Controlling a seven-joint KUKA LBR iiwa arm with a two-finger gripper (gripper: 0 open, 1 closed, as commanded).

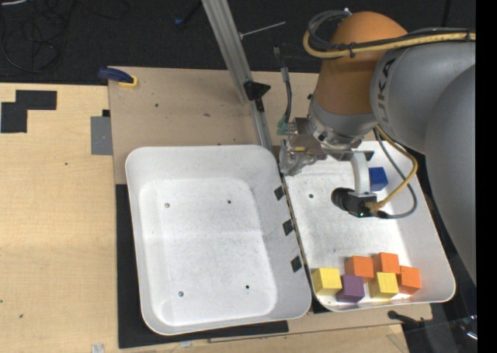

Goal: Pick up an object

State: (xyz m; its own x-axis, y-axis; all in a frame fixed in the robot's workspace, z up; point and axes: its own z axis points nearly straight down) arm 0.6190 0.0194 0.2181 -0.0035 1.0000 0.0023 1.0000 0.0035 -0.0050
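- The arm (404, 88) reaches in from the right, with its orange band above the wrist over the far end of the right bin (326, 266).
- The end effector (299, 154) hangs at the far left corner of the right bin, close to the divide between the two bins. Its state cannot be told: the wrist hides it from above, and nothing shows in its hold.
- A blue block (377, 178) lies in the far part of the right bin, beside a white part of the wrist, partly hidden by it.
- A black piece with cable (353, 202) hangs over the middle of the right bin, under the wrist.
- Near the front edge of the right bin sits a cluster of blocks, close together: a yellow block (328, 278) at the left, a purple block (352, 288) just right of it, an orange block (359, 267) behind the purple one, a second yellow block (384, 285), and two more orange blocks (389, 261) and (410, 278) at the right.
- All these blocks are well apart from the end effector.
- The left bin (155, 173) lies beside the right one, their edges touching.
- Both bins rest on the worktop (178, 111); a slanted metal rail (229, 41) rises behind them.
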